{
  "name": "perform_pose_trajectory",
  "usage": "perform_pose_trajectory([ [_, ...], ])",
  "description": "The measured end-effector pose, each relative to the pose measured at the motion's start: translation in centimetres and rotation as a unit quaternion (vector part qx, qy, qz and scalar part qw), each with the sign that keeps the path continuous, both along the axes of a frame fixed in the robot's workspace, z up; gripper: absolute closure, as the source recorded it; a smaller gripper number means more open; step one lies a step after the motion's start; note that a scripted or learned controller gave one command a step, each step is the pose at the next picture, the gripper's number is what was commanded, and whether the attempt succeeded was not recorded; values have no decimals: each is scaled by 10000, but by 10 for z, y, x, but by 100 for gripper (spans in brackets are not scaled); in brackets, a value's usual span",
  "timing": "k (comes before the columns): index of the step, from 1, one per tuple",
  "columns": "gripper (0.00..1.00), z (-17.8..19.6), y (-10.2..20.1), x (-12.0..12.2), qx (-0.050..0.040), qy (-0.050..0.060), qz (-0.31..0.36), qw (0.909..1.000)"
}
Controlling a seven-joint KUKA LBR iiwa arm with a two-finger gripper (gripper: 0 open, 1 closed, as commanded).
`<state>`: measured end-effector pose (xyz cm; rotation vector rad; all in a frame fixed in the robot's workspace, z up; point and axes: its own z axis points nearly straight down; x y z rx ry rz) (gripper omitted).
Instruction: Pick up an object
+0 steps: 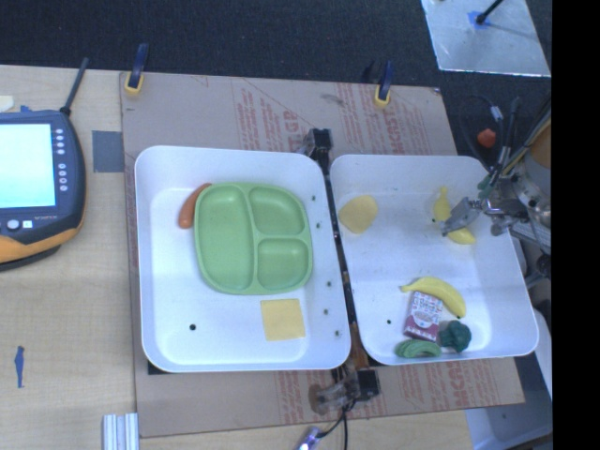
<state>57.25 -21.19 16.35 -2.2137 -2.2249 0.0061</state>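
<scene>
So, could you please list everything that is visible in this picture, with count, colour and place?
bins: 2, white, side by side on the bench
divided plate: 1, green, left bin
sausage: 1, orange-red, left of the plate
cheese slice: 1, yellow, left bin, front
round chip: 1, pale yellow, right bin
banana: 1, yellow, right bin
small packet: 1, red-pink, below banana
green items: 2, right bin, front
yellow pieces: 2, beside gripper
teach pendant: 1, grey-orange, far left
clamps: 2, blue-yellow, rear edge
gripper: 1, grey, right bin
</scene>
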Motion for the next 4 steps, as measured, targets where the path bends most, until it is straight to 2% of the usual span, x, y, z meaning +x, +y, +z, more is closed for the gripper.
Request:
perform_pose_trajectory([
  [1,0,-65,9,53,-4,-3,1,10000],
  [2,0,45,0,84,-1,-25,-6,10000],
  [3,0,-73,1,60,5,7,-1,10000],
  [4,100,-61,0,61,0,0,11,10000],
])
